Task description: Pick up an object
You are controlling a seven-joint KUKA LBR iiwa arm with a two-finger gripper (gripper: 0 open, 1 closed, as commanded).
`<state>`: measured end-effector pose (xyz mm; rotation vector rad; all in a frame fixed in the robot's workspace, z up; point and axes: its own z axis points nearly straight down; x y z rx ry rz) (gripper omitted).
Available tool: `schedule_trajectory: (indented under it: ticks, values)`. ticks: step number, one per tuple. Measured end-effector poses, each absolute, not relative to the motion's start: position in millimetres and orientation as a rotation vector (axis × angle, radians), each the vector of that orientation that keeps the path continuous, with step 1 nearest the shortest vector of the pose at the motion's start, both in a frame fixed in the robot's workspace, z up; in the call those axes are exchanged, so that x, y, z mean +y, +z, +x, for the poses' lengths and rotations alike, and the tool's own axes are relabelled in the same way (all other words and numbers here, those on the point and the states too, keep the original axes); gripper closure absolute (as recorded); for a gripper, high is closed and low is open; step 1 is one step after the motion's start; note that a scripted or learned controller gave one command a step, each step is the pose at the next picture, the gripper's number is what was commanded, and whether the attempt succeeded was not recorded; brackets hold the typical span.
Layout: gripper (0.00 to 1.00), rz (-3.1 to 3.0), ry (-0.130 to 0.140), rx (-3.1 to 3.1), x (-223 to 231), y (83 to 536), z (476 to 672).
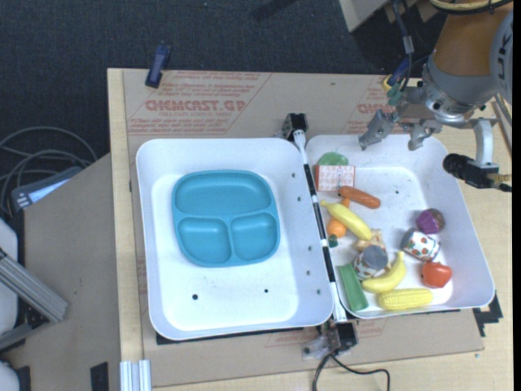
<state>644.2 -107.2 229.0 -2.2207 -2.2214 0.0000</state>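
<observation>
Blue tray (225,217), yellow banana (348,219)

Bright, even overhead light; soft focus, low resolution.

Strongest on the two white bins, the right bin (468,243) nearly washed out along its walls, the left bin (155,218) slightly greyer. Faint short shadows under the blue tray (225,217) and the toys, falling slightly down-frame. Small glare spots on the tomato (436,274) and yellow banana (388,276). Dark carpet (98,15) underexposed, texture grainy. Arm (470,31) at upper right soft, mildly blurred. Slight bending of straight bench edges toward corners.
</observation>
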Motion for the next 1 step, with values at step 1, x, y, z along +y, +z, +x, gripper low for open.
schedule_trajectory:
  ticks: [1]
  values:
    - [0.0,-2.221,0.003,-2.218,-115.1,93.0,621.0]
